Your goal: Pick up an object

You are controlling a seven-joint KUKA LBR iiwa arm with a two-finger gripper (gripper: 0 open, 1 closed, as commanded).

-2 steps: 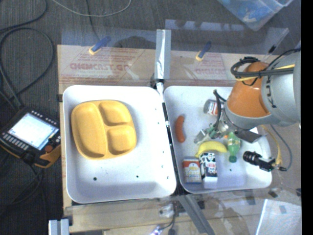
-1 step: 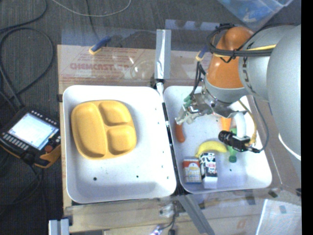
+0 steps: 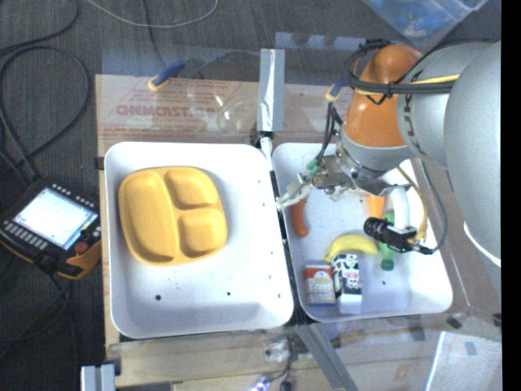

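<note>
Objects lie untouched in the right bin (image 3: 423, 300): a carrot (image 3: 299, 217) near its left wall, a banana (image 3: 352, 243) at mid-bin, a milk carton (image 3: 348, 278) and a small red box (image 3: 319, 283) at the near edge. You see the gripper (image 3: 295, 191) low over the carrot's far end, beside the divider. Nothing is lifted yet, so the pick remains to be done. Whether the gripper is spread or closed, you cannot tell here. The yellow divided tray (image 3: 172, 213) sits in the left bin (image 3: 138, 300).
</note>
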